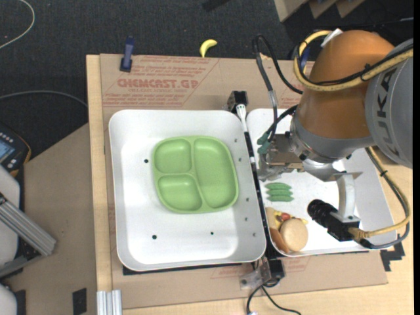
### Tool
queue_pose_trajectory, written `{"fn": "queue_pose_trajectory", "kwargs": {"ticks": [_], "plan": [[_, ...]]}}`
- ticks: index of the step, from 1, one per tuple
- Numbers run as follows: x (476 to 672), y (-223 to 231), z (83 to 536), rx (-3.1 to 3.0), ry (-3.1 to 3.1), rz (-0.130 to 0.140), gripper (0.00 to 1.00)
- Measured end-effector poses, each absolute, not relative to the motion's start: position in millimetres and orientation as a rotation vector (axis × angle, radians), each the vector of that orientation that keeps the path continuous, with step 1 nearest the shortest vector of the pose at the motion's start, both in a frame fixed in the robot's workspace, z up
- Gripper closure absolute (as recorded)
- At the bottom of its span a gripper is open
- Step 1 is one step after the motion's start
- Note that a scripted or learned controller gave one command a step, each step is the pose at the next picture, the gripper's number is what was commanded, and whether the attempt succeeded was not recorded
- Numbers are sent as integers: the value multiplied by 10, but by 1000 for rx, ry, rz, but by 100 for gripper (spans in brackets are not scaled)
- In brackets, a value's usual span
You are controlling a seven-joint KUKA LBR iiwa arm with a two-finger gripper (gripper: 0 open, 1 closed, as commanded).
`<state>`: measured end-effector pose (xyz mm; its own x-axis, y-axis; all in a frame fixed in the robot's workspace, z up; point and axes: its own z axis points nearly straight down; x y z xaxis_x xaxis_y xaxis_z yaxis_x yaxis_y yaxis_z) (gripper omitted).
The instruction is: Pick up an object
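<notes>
- Over the right-hand bin [367,241], the arm's orange wrist section [344,77] hangs low and covers much of the tray, so whether the gripper [272,169] is released or clenched cannot be told from this slanted view.
- Near that bin's left wall lie the candidate objects: a green pea pod toy [279,191] just below the gripper, and closer to the front corner a round bun-like toy [293,235] touching a small yellow-and-red piece [281,216].
- One risk, as I judge it, is a descent beside the pea pod rather than around it; the pod is flat and thin, so the tips could close above it and come away with nothing.
- Another is the bin wall: the gripper sits close to the divider between the two bins [252,176], and a slight drift left could strike the rim or nudge the tray.
- A black cylindrical part [328,216] and yellow hose [387,231] trail over the bin; these could sweep the bun toy aside.
- Across the divider, the green divided plate [195,174] in the left bin [131,149] lies well apart from the gripper and looks unlikely to interfere.
</notes>
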<state>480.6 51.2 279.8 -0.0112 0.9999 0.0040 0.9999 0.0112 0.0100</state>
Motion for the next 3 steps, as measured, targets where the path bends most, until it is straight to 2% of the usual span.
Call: {"fn": "queue_pose_trajectory", "kwargs": {"ticks": [1, 2, 3], "plan": [[4810, 457, 4349, 2210, 2215, 26, 100], [4783, 216, 3399, 2230, 2221, -13, 100], [4770, 552, 2361, 2227, 2229, -15, 100]]}}
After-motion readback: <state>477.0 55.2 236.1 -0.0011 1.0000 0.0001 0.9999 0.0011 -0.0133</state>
